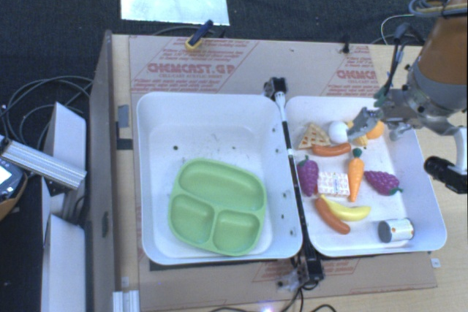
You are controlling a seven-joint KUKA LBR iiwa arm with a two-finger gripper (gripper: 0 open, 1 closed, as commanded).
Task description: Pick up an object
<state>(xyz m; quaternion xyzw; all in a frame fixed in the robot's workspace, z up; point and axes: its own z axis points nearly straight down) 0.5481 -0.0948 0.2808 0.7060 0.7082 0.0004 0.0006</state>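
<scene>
The gripper [363, 125] (whether spread or pressed together, I cannot tell) hangs over the right bin [431, 219] beside the white egg [338, 131]: probably light, hard, slippery; grip its middle

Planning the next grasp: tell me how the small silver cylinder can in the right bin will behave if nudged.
The small silver cylinder can lies on its side, so it would probably roll. Its smooth, shiny wall may slip between fingers. It sits near the right bin wall, which would likely stop it.

two bins [146, 157], one green tray [217, 207], two grape bunches [308, 175], two sausages [330, 150].
</scene>
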